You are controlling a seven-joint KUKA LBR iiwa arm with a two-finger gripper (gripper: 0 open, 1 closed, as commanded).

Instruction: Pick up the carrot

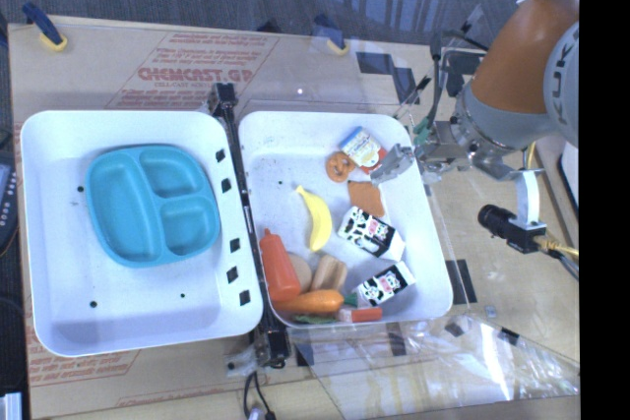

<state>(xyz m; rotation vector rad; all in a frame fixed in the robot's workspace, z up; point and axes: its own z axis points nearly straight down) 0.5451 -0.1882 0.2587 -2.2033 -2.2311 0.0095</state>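
The carrot [311,302] is orange with a green top and lies along the front wall of the right bin [285,138], wedged between a red-orange bottle [278,265] and a small milk carton [384,285]. My gripper [392,163] hangs over the far right part of that bin, just above an orange-brown toast piece [366,198] and beside a small colourful packet [361,148]. It is well away from the carrot, up and to the right of it. The grey arm with its orange band [517,49] reaches in from the right.
The right bin also holds a banana [317,219], a cookie [339,168], a second milk carton [369,233], tan buns [329,270] and a red piece [365,314]. A blue divided plate [153,204] lies in the left bin [49,310].
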